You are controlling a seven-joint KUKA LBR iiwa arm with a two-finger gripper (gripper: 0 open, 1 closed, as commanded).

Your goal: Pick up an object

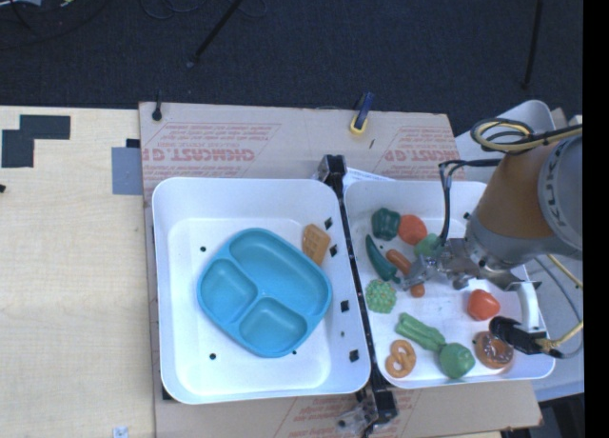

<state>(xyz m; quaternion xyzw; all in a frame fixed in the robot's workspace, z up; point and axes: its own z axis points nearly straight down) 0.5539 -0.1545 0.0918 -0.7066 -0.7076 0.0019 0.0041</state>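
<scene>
My gripper is low in the right bin, reaching in from the right under the orange-banded wrist. It sits right next to a small red sausage-shaped piece and a dark green curved piece. A leafy green piece lies just below and to the left of it. A green pepper and an orange-red ball lie just beyond it. I see nothing lifted off the bin floor.
The right bin also holds a green pod, a pretzel, a green lime, a red tomato and a donut. The left bin holds a blue divided plate and an orange cracker.
</scene>
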